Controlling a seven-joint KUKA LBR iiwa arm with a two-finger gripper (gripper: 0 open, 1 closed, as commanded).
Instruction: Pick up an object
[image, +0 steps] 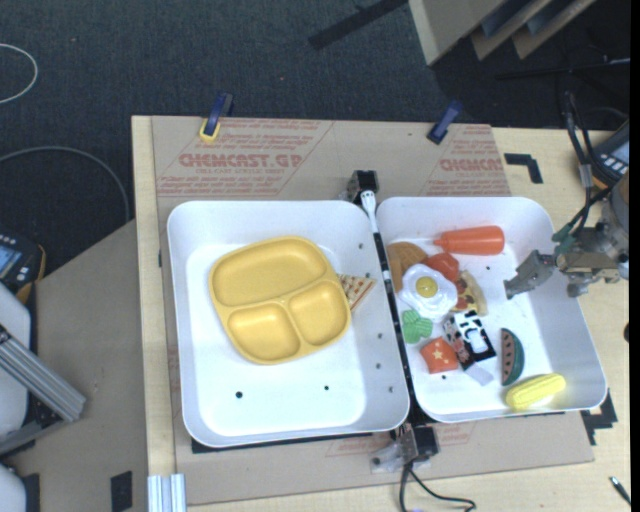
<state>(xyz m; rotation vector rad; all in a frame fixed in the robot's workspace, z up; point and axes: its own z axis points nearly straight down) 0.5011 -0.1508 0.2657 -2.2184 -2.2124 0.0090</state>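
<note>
Orange plastic toy carrot (470, 240) sits up-left of gripper (530, 275); grip state unclear, nothing picked yet.

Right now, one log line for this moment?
gripper: over right bin, right side, holding nothing | toys: heaped on the bin's left | yellow tray: left bin

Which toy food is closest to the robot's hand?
The orange carrot at the right bin's far side, just left of the hand; the other foods lie farther away.
</note>
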